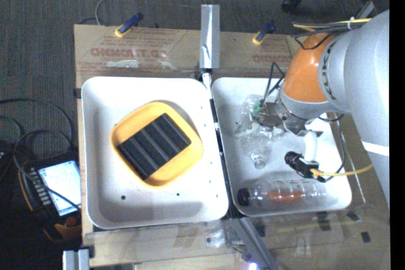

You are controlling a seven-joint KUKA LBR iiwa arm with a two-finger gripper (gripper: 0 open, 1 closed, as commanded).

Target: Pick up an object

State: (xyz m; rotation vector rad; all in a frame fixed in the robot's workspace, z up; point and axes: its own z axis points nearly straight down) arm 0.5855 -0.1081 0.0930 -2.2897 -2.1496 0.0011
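- The grey arm [364,73] with its orange band [307,76] reaches in from 3 o'clock and hangs over the right bin [338,202].
- The tool [269,116] sits low over the upper middle of that bin, above a crumpled clear plastic wrapper [253,129]; how far it is open, and whether it grips anything, I cannot tell.
- A clear plastic bottle [281,195] lies on its side along the bin's 6 o'clock wall, cap end toward 9 o'clock, well apart from the tool.
- A small black part with a yellow cable [302,164] hangs just at 5 o'clock of the tool.
- The left bin [101,199] holds a yellow tray with a black ribbed insert [156,142], lying tilted near its middle.
- Both bins rest side by side, touching, on the table [136,50].
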